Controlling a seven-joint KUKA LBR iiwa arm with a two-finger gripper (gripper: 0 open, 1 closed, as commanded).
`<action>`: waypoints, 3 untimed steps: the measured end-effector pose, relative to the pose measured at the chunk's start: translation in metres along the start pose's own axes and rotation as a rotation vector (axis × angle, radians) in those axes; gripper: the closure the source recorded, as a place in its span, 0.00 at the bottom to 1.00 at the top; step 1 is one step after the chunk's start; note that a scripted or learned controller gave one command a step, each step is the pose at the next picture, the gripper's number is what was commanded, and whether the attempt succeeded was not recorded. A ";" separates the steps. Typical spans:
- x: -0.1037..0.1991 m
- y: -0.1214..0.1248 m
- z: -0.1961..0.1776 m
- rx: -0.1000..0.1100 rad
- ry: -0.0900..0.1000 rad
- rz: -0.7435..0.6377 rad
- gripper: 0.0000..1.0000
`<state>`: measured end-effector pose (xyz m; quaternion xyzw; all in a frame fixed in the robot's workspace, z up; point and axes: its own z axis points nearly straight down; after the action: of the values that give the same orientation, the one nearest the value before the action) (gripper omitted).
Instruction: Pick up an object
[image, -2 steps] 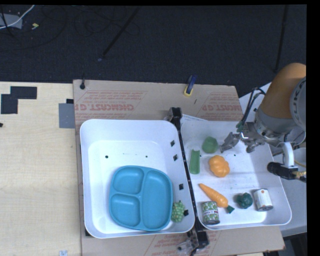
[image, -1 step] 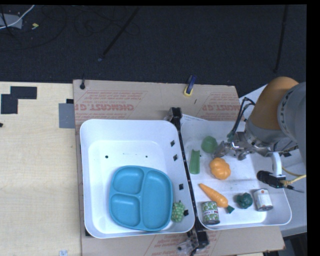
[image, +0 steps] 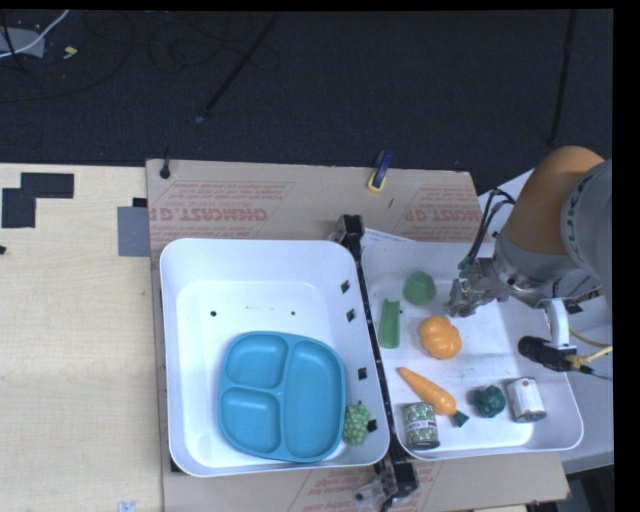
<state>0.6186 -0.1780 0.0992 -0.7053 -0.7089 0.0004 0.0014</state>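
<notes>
Camera view has the gripper low over the right bin, near its far edge, just beside the orange fruit and the green round vegetable, both close to it. Whether it touches either one cannot be made out, nor how the jaws stand; nothing shows between them. The orange fruit, lying in the middle of the bin, looks the likeliest target. I judge it a light, hollow plastic toy: stiff, smooth and rounded, so apt to slip or roll out of a pinch. The best hold would be across its widest part, squarely from above. Toward the near edge lie a toy carrot, a small green can, a dark teal ball and a white can. A green stick rests along the wall next to the left bin, which bears a blue divided plate and green grapes.
</notes>
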 end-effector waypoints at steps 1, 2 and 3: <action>-0.006 0.002 -0.062 -0.006 -0.002 0.006 1.00; -0.008 0.009 -0.107 -0.006 -0.002 0.005 1.00; -0.009 0.008 -0.130 -0.004 -0.001 0.003 1.00</action>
<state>0.6275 -0.1877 0.2289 -0.7066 -0.7076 -0.0005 -0.0004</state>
